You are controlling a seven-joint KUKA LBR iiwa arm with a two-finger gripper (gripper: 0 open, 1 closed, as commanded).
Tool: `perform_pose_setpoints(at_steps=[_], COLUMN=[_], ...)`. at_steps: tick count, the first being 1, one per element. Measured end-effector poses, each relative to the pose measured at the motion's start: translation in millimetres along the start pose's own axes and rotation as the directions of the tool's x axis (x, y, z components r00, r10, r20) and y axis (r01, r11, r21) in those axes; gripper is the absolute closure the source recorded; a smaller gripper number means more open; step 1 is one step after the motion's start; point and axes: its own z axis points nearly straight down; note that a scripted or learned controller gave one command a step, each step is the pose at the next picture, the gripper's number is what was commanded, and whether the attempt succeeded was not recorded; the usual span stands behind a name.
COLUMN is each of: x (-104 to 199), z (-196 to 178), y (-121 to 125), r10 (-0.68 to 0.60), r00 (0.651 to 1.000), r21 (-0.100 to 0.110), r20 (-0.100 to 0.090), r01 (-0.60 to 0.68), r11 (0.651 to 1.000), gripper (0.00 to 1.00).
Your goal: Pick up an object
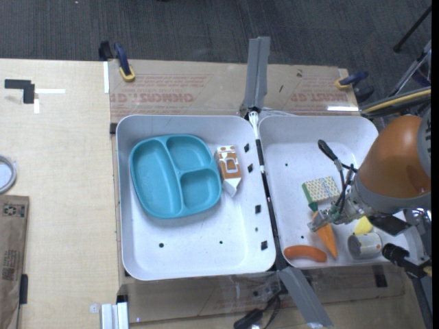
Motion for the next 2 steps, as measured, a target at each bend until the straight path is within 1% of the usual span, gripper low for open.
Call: perform_pose_setpoints(at_steps=[1,2], x=[-0.6,36.0], z=[-8.6,-91.2], y=[0.3,13.7], r10=[0.004,0.104], r00=[1.000,0.995], r21=[0.000,0.000], r20=[0.000,0.002], r01=[-0.004,-0.104], r11=[1.000,0.995], gripper=[1.00,1.00])
